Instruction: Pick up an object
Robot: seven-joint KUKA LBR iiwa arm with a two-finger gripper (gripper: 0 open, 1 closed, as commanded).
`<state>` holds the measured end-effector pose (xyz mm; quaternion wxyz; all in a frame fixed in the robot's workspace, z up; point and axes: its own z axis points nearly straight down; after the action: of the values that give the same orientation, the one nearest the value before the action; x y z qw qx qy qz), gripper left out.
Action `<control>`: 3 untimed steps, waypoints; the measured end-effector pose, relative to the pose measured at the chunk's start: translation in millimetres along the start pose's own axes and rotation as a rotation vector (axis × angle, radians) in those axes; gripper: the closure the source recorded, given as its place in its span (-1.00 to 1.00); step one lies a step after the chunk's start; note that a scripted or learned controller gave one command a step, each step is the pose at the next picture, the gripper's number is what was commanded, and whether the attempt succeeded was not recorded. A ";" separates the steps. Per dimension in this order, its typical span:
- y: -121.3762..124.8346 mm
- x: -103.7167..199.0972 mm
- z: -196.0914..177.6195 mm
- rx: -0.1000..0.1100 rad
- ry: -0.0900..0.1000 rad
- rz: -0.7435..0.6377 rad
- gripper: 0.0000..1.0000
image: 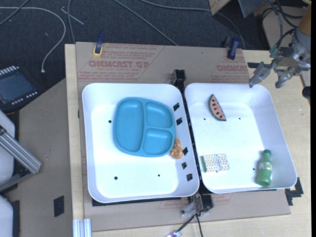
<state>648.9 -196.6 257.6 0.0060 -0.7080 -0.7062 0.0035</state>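
Fingers (270,78) spread, empty, green bottle (264,168) upright

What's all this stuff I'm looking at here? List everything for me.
Bins: 2, white, side by side on the bench; left, right.
Plate: 1, blue, three compartments, in the left bin.
Small toy: 1, orange, at the plate's right edge; too small to identify.
Watermelon slice: 1, red with dark rind, upper part of the right bin.
Packet: 1, pale and patterned, lower part of the right bin.
Bottle: 1, green, lower right corner of the right bin.
Clamps: 2, blue, on the board's far edge.
Gripper: 1, grey, open, above the right bin's top right corner, holding nothing.
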 end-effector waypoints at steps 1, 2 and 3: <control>2.3 0.6 -8.1 -0.013 -0.003 -0.003 -1.00; 4.1 5.2 54.4 -0.007 -0.001 -0.005 -1.00; 13.7 4.5 102.8 -0.008 -0.002 -0.004 -1.00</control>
<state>661.2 -191.8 154.6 0.0024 -0.7065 -0.7077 0.0013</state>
